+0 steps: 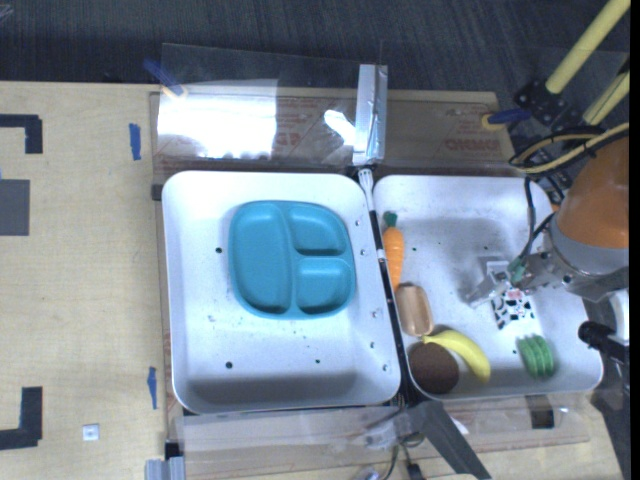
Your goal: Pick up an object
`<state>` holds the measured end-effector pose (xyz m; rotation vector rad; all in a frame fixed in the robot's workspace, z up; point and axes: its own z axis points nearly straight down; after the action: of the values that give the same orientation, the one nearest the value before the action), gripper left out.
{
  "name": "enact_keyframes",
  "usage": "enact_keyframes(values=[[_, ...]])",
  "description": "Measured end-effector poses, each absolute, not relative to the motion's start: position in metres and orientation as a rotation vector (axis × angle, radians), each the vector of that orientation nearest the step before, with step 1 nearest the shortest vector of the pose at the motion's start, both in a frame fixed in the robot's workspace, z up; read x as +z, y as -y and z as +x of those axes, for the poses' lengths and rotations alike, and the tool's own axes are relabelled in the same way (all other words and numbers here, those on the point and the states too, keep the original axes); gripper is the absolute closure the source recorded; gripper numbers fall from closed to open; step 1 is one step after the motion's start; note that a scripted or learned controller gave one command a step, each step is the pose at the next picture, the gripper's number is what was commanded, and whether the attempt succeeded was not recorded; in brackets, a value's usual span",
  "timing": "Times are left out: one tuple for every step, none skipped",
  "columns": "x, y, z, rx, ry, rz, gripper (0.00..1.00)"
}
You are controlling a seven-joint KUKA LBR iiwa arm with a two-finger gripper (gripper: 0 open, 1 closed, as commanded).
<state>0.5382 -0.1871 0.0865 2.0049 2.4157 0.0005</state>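
The end effector [497, 280] hangs low in the right bin [440, 200], near its right edge, just beside a small black-and-white toy [514, 309]. Whether it is open or grips anything, I cannot tell. Best to centre squarely over the toy, clear of the green piece [536, 355], before closing.

Bright, even overhead light; strong white glare on the clear plastic sheet [262, 118] behind the left bin [190, 298]; slightly soft focus.

Off to the pincer's left, the other white bin [190, 268] held a blue divided tray [292, 258], sitting well apart from it.
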Motion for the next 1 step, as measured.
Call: enact_keyframes(values=[[0.0967,0.1875,0.5391,0.002,-2.412,2.005,1.0]])
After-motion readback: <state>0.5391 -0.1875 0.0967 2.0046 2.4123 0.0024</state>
